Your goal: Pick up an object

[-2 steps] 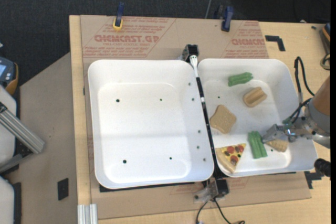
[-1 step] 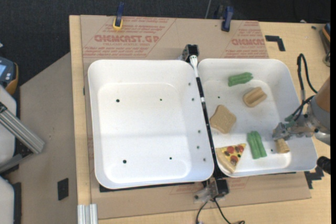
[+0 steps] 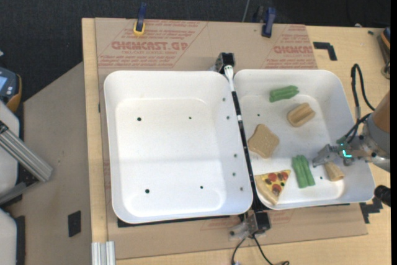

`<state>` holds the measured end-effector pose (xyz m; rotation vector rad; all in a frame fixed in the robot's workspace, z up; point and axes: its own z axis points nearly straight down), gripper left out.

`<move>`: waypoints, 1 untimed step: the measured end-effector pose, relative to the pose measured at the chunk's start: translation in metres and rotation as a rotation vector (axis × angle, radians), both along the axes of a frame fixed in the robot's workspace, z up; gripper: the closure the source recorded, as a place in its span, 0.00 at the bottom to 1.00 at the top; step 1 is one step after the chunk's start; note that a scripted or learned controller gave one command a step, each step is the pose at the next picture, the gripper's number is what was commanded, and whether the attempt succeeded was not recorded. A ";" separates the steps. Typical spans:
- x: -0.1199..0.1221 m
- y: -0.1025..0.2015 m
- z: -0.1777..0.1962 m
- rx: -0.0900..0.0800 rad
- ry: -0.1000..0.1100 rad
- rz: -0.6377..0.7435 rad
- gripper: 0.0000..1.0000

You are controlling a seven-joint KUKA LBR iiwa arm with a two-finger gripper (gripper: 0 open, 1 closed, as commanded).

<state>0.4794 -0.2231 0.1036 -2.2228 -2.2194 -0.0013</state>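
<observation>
Pizza slice (image 3: 273,184) nearest, right bin (image 3: 322,87) near edge. Gripper (image 3: 333,161) low at right side, fingers apart astride small tan piece (image 3: 334,171). Not gripped, nothing lifted; closing, lifting remain.

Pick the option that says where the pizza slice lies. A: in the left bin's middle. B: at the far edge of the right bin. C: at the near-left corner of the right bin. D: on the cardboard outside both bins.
C: the pizza slice lies in the right bin at its near-left corner, beside the divider between the bins and just left of a green piece.
</observation>
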 end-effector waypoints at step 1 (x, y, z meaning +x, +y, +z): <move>0.000 0.000 0.000 0.001 0.001 0.000 0.00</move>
